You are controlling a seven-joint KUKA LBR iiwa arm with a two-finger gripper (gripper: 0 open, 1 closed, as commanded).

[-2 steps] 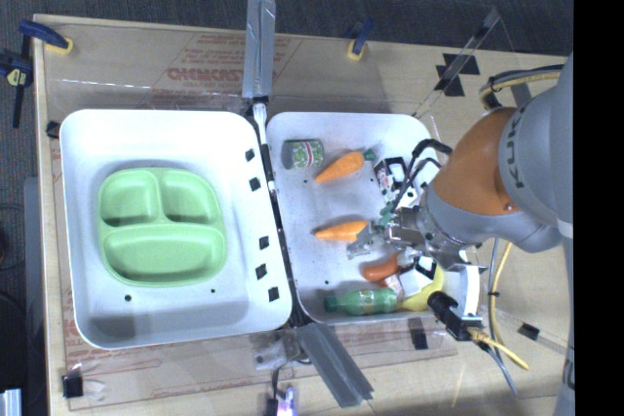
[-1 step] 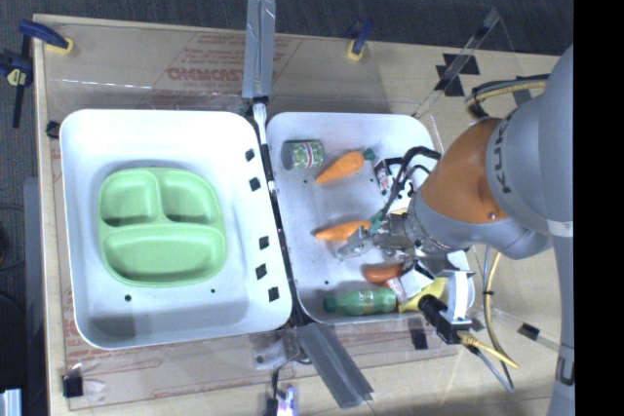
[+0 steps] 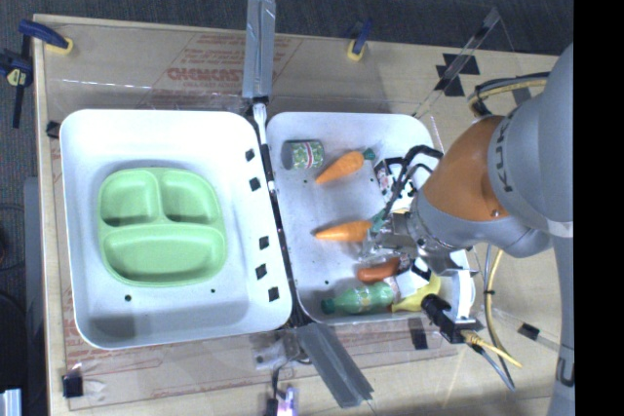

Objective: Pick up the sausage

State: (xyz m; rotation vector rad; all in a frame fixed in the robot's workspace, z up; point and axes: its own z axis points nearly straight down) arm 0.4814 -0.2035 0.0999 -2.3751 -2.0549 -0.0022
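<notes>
The sausage (image 3: 378, 270), short and reddish-brown, lies in the right bin (image 3: 302, 209) near its front right corner, just above a green bottle (image 3: 361, 299). My gripper (image 3: 386, 244) hangs low over the bin, right above the sausage and at the tip of the lower carrot (image 3: 341, 231). The grey wrist and orange band hide the bin's right side.
A second carrot (image 3: 340, 168) and a small can (image 3: 303, 154) lie at the back of the right bin. A yellow item (image 3: 417, 300) sits beside the bottle. The left bin (image 3: 78, 209) holds a green divided plate (image 3: 161, 226).
</notes>
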